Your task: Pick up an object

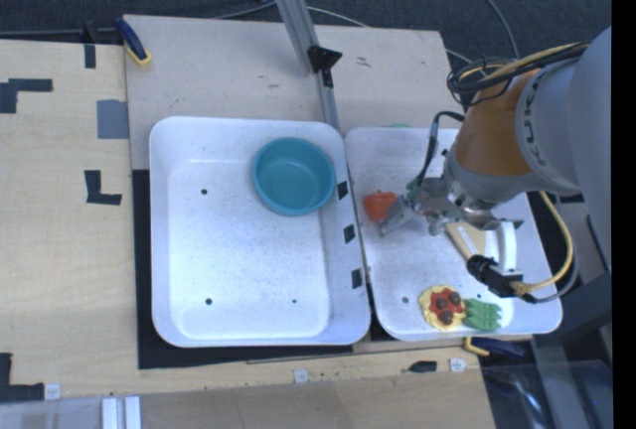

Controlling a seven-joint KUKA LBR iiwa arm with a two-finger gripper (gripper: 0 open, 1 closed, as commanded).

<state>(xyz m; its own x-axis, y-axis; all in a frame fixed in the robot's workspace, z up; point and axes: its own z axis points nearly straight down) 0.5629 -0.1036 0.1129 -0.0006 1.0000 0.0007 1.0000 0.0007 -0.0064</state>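
Over the right bin (393, 313), camera view: arm w/ orange band reaches in from the right, wrist low, gripper (400, 214) pointing left toward a small orange-red object (378, 207). That object sits near the bin's left wall, roughly mid-length, and looks like the pick target since the gripper is aimed straight at it. Fingers seem slightly apart, the tips just beside or touching the object's right side; can't confirm it's actually between them, so no grasp claimed. Low sideways approach probably because the piece lies close to the wall, leaving little room to come down on its far side.

Same bin, near front edge: a yellow item w/ red spots (441, 306) next to a green item (484, 314), touching or nearly so, well apart from the gripper. Cables loop off the wrist above them.

Left bin (189, 308): a teal bowl (293, 176) upright near its back right corner, away from the action.

Judgement: approach stage, closing not yet done; risk is nudging the object against the wall instead of trapping it.
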